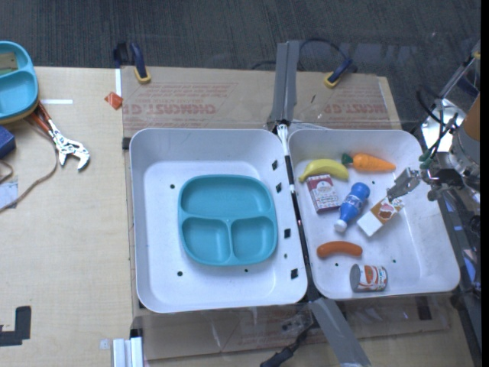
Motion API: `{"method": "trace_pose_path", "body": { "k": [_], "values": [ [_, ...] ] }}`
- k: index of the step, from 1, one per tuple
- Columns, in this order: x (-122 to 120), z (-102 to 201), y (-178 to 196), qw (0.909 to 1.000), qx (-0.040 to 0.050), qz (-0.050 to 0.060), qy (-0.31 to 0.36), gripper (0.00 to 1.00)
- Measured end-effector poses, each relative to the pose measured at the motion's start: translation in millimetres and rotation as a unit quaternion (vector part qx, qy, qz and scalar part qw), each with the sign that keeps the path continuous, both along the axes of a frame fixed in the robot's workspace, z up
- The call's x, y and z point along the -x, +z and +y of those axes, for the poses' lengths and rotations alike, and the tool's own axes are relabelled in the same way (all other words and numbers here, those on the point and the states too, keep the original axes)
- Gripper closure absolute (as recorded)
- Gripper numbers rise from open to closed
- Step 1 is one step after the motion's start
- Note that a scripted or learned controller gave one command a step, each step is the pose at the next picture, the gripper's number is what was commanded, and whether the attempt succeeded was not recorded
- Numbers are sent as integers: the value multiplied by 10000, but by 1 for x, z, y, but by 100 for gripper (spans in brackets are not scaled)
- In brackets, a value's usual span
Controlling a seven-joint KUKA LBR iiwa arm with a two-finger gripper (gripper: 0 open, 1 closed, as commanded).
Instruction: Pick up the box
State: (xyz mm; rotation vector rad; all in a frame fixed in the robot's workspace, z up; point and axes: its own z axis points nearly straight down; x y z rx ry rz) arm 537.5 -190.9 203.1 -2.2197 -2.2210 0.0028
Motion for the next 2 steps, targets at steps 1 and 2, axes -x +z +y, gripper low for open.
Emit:
{"method": "trace_pose_path", "body": {
  "k": [1, 2],
  "values": [
    [-18, 66, -89, 9997, 40, -143, 192, 0],
    [-86, 87, -95, 9976, 66, -163, 674, 0]
  ]
}}
